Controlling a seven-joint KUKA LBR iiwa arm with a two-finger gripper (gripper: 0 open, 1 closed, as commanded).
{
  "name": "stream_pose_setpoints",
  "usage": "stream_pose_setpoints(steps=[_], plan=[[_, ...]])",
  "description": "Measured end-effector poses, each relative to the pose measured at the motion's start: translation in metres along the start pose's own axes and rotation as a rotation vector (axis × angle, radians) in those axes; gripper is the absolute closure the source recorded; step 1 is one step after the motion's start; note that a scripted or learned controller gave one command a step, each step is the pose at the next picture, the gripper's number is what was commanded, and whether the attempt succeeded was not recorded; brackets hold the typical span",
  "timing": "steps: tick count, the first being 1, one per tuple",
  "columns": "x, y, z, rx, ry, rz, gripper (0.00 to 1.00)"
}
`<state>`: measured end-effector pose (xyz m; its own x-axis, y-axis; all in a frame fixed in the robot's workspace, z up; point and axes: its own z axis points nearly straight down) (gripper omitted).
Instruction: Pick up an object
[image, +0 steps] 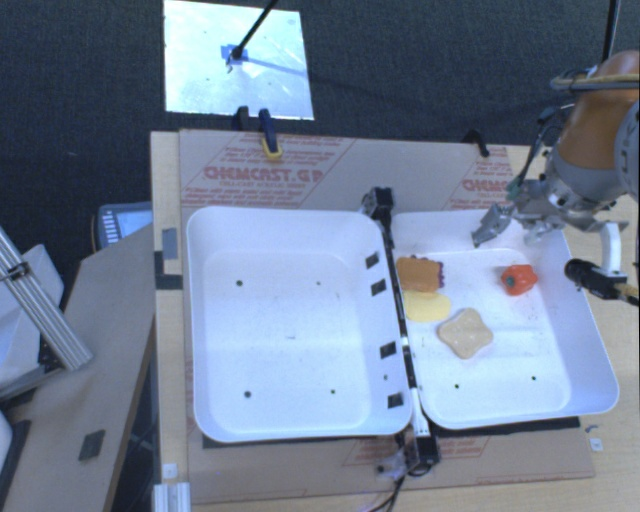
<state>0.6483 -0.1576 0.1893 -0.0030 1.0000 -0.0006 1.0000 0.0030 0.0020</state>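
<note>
The right bin (585, 370) holds several small items. An orange-brown block with a purple edge (420, 273) lies by the bin's left wall. A flat yellow piece (428, 307) sits just in front of it, and a beige lobed piece (465, 333) lies nearer the front. A red-orange pepper-like toy (518, 279) rests toward the right. My gripper (516, 226) hangs over the back of this bin, above and behind the red toy. It is open, its fingers spread wide with nothing between them.
The left bin (200, 300) lies beside the right one, joined by a black-clipped divider (392, 310). Both bins rest on a cardboard sheet (300, 170). A yellow-tipped clamp (268, 135) stands at the back edge.
</note>
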Motion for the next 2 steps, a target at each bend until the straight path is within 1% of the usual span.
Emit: stream_pose_setpoints(steps=[1,2], plan=[[0.0,0.001,-0.012,-0.004,0.0,-0.003,1.0],[0.073,0.002,-0.075,-0.007,0.003,-0.009,1.0]])
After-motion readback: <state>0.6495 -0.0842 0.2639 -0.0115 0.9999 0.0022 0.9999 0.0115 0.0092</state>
